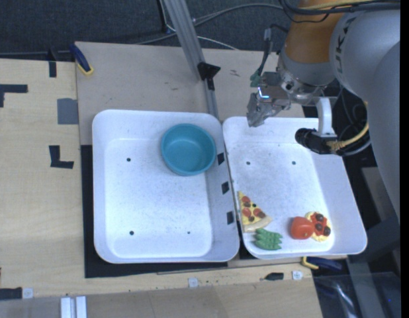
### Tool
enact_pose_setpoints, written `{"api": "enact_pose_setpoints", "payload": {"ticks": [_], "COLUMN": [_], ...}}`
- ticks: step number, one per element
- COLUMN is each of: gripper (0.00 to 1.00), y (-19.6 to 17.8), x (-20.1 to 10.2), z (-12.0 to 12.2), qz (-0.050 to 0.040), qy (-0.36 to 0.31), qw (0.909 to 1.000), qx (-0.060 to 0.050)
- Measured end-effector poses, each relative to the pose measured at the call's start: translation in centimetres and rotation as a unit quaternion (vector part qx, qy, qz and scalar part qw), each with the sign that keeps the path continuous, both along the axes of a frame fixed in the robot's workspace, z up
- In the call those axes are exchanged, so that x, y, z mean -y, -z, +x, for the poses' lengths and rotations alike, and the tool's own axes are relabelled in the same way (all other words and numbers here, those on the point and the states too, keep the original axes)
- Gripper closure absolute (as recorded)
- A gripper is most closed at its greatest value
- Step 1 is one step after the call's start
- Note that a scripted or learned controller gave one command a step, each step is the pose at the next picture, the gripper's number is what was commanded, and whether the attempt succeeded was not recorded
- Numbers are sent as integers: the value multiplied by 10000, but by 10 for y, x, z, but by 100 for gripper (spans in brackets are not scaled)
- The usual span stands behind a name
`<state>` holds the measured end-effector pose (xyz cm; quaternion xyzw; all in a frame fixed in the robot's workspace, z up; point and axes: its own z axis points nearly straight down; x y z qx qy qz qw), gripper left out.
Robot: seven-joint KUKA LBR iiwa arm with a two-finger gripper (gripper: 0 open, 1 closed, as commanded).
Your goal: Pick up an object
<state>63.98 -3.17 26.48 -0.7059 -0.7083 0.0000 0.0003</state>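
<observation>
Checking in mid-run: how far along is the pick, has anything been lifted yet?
Nothing looks picked yet. The end effector hangs over the far rim of the right bin, with nothing visible in it. The pizza slice, green toy and red toy lie along that bin's near edge; the blue bowl sits in the left bin. Approach, grasp and lift remain.

Grey arm [363, 38] reaches in from the right, gripper [258, 116] pointing down.

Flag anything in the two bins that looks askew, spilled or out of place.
Nothing stands out. The blue bowl sits upright in the left bin. The pizza slice, green toy and red-and-yellow toy lie clustered at the near edge of the right bin, none spilled over. The gripper hangs over that bin's far corner.
</observation>
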Motion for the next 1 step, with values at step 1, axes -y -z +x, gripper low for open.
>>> {"api": "enact_pose_setpoints", "payload": {"ticks": [1], "gripper": [100], "y": [0], "x": [-51], "z": [10], "qz": [-1], "qy": [-4], "qw": [10000], "qx": [-1]}}
